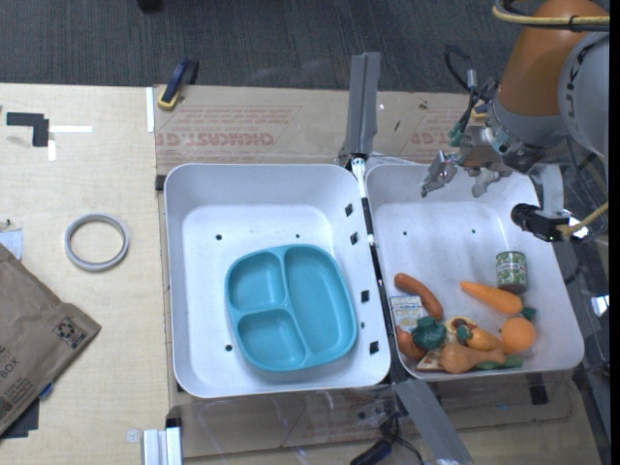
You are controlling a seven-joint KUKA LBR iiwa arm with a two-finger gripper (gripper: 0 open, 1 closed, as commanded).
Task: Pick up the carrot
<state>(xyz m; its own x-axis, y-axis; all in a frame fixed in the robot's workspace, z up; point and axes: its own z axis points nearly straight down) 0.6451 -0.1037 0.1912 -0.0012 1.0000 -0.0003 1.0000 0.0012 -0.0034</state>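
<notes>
Carrot (491,297) lies loose on the floor of the right-hand bin (455,226), in the lower right of the frame, its thick end pointing toward the bin's right wall. A small green-labelled can (511,270) stands just above it, and an orange ball (517,335) sits just below. A heap of toy food crowds the bin's lower edge, with a sausage-like piece (419,295) to the carrot's left. The gripper (460,172) hangs over the bin's top rim in the upper right of the frame, well apart from the carrot, its two fingers spread with nothing between them. The left-hand bin (194,260) at centre frame bears a blue divided tray (289,306). A roll of tape (97,241) rests on the bench at the left.
</notes>
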